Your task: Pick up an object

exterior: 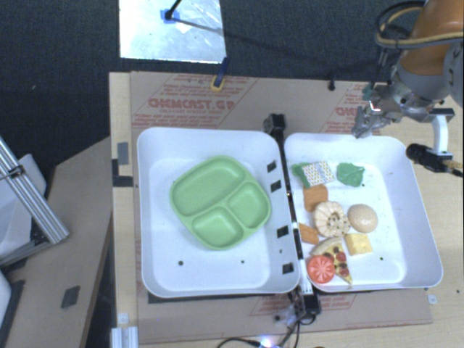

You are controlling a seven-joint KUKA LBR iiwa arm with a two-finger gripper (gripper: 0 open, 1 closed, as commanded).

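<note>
The camera view showed you the gripper (362,127) hanging over the far rim of the right bin (417,216), near that bin's back corner, at the end of the grey arm (424,78) with its orange band. How far the fingers stood apart you could not tell, since they were small and dark against the bench; nothing showed between them. The toy foods lay well apart from the gripper, lower in the right bin: a green leafy piece (350,173) was the nearest, beside a checkered packet (317,172), with an orange block (315,196), a garlic-like piece (330,219), a tan egg-shaped piece (362,218), a yellow cheese cube (358,244), a pizza slice (337,259) and a red tomato (320,269) closer to the near rim. In the left bin (156,267) you saw a green divided plate (220,201).
</note>
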